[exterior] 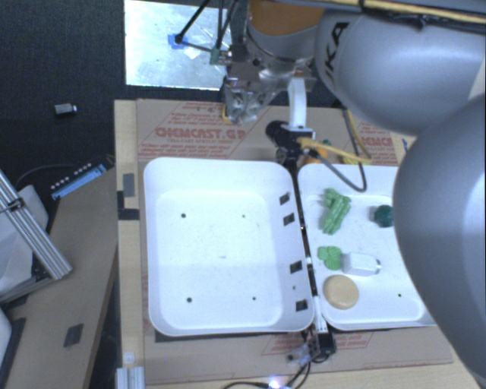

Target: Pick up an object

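Overhead, the grey arm (425, 91) fills the upper right, with its orange band (282, 17) at the top edge. Gripper (243, 102) hangs over the printed cardboard sheet (190, 133), beyond the far rim of the left bin (152, 228) and near that bin's far right corner. Blurred metal from this angle; cannot tell whether it is released or clenched, and nothing is seen held in it. 2 white bins sit side by side, rims touching along a seam with black clips. A black fitting (285, 137) sits at the far end of the seam, with a yellow cable (334, 154) running off to the right. All 5 loose items lie in the right bin (387, 304), well apart from the gripper. Green ridged piece (334, 211) lies toward the far side. Dark teal ball (383, 216) sits to its right, partly hidden by the arm. Small green lump (329, 257) is mid-bin, touching or just beside a white block (361, 264). Tan round disc (341, 292) lies nearest the front rim, just below the lump.
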`<action>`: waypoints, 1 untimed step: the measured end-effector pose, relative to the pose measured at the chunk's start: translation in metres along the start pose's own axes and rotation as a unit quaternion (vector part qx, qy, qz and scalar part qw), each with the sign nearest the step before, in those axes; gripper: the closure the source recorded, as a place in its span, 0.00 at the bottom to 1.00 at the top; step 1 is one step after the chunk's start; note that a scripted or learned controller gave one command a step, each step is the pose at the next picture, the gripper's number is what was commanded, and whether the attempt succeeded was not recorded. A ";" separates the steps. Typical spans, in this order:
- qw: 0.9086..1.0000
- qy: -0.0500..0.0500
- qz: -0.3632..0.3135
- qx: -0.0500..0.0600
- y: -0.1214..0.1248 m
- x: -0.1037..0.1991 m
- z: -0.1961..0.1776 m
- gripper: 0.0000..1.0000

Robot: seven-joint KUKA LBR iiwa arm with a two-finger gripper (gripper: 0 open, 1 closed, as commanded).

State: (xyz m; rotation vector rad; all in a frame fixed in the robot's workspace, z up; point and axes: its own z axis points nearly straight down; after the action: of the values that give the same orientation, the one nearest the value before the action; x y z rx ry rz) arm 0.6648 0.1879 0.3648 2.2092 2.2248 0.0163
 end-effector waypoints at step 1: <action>1.000 -0.001 -0.003 0.010 -0.109 0.052 0.049 1.00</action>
State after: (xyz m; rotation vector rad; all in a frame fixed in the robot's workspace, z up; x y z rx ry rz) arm 0.5564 0.2391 0.3147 2.2130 2.2399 -0.0079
